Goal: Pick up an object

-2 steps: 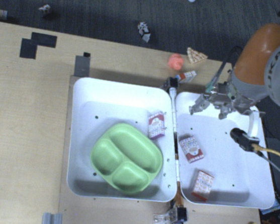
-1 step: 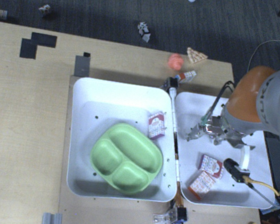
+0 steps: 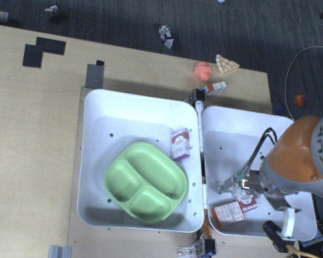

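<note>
White bins [image 3: 95, 146], hand [image 3: 241, 186] over red packet [image 3: 234, 210]

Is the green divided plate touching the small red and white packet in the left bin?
Apart. The camera view shows a strip of white bin floor between the green plate and the packet up and to its right.

You've got the arm [image 3: 307, 155] reaching in from the right, gripper [image 3: 241, 186] low in the right bin [image 3: 232, 125], just above a red-and-white packet [image 3: 233, 211] near the front wall. Can't tell contact from this angle. Left bin [image 3: 98, 147] holds a green divided plate [image 3: 146, 180], tilted, and a second packet [image 3: 180, 143] by the divider. Pink ball [image 3: 202, 71] sits on the bench behind the bins.
</note>
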Available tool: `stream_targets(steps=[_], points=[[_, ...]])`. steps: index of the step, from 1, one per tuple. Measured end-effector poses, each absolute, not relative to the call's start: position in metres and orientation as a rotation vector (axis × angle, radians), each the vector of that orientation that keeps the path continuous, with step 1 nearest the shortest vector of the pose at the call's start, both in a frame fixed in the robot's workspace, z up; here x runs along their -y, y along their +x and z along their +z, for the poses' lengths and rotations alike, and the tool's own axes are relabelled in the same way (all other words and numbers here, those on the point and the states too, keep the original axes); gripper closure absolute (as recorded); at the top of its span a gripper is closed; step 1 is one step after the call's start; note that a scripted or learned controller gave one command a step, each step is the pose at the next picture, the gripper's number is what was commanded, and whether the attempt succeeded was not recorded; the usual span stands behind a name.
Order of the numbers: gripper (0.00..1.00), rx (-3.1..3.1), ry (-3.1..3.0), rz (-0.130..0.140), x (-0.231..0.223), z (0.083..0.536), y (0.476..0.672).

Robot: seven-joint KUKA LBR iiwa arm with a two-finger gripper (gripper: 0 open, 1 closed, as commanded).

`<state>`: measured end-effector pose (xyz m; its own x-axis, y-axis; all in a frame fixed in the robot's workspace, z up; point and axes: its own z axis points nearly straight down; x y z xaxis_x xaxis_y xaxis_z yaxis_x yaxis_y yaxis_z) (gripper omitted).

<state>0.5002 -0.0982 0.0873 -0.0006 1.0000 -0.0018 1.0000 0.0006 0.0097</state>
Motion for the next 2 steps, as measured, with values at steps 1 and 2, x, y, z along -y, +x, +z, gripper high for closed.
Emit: stream_targets(steps=[1,2], points=[[1.00,-2.213,2.210,0.015,0.098,0.098,0.503],[1.00,-2.225,2.215,0.006,0.032,0.185,0.488]])
